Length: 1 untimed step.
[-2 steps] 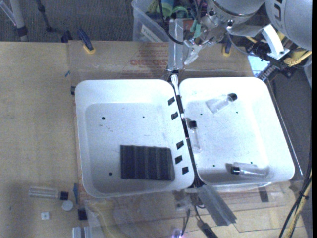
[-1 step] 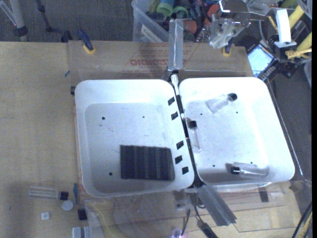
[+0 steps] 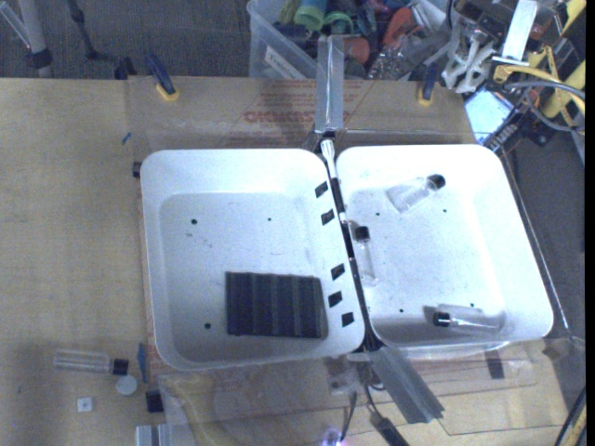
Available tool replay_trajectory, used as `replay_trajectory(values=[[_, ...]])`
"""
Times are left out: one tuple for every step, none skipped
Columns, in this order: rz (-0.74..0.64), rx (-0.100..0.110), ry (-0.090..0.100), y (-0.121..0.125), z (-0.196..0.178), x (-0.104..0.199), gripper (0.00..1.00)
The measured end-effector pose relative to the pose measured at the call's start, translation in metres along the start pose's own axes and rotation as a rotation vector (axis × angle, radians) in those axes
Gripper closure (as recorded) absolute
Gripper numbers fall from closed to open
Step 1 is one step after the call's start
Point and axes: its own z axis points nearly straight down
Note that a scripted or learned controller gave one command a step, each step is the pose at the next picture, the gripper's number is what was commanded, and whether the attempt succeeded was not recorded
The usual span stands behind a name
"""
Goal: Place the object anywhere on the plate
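A dark, ridged rectangular plate (image 3: 275,305) lies flat in the left bin (image 3: 177,212), near its front wall. The right bin (image 3: 521,249) holds three small clear vials with black caps. One vial (image 3: 416,191) lies near the back, its cap pointing right. A second vial (image 3: 362,249) rests along the divider on the bin's left side. The third vial (image 3: 465,320) lies at the front right, cap to the left. Nothing rests on the plate.
A clear tub of colourful toys (image 3: 344,12) stands behind the bins. Cables and hardware (image 3: 521,35) crowd the top right corner. Small loose parts (image 3: 88,362) lie on the wooden bench at the lower left. A metal bar (image 3: 327,91) runs back from the divider.
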Motion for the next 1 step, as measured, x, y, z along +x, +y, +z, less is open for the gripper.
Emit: replay_trajectory(values=[[0.678,0.003,0.000,-0.0226,0.0197,0.0206,1.00]])
